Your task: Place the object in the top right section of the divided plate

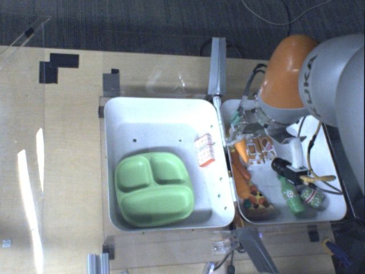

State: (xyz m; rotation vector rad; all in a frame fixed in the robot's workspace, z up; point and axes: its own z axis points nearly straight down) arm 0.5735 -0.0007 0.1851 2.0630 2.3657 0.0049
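Two white bins: left bin (120, 119) has green divided plate (154, 187) near its front-left corner, small box (205, 150) by right wall (red-white). Gripper (242, 131) over right bin (336, 204); grip state unclear.

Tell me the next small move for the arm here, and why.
Probably lower into the right bin and try a grasp. The arm hangs over that bin's cluttered upper left, near the carrot, while the green plate in the left bin has nothing in its top right section. A small box lies beside the plate, not on it.
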